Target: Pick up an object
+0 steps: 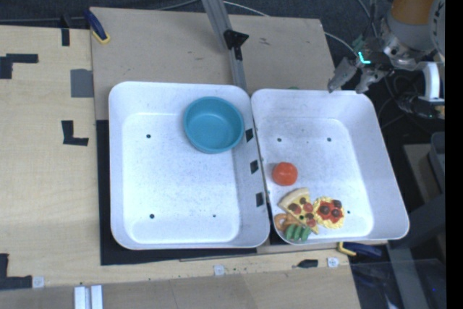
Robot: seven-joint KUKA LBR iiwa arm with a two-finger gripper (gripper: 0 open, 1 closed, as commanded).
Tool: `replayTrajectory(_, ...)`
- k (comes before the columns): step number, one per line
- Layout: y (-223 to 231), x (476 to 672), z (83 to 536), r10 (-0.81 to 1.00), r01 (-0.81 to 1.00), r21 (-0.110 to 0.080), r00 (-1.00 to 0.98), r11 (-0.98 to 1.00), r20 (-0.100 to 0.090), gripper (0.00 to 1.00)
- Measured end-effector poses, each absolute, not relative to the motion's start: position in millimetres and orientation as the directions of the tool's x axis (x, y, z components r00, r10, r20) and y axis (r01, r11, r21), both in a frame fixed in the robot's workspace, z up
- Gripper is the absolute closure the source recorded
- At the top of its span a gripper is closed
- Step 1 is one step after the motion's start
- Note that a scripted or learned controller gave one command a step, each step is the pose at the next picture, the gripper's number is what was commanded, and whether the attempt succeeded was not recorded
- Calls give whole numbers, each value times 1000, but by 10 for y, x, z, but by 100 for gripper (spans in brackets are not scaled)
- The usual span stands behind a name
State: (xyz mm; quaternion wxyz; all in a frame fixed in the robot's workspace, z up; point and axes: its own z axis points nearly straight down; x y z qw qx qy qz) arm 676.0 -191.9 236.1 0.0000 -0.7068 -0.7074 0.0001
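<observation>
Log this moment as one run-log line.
gripper: open, above right bin's far rim | left bin: blue bowl | right bin: orange ball, pizza toys

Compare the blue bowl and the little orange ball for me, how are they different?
The blue bowl is an open, hollow dish; the orange ball is a solid round shape. The bowl is far larger than the ball. The bowl sits in the left bin near its far rim; the ball lies in the right bin beside toy pizza slices. Both rest untouched, apart from the hand.
</observation>
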Motion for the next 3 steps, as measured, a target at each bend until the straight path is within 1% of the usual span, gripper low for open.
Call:
replayTrajectory(1, -1919, 6759, 2361, 1000, 1000, 0, -1, 1, 0, 0)
replayTrajectory(2, -1942, 6733, 1729, 1000, 1000, -6, -1, 1, 1, 0)
replayTrajectory(3, -1982, 6631, 1184, 1000, 1000, -5, 0, 0, 1, 0)
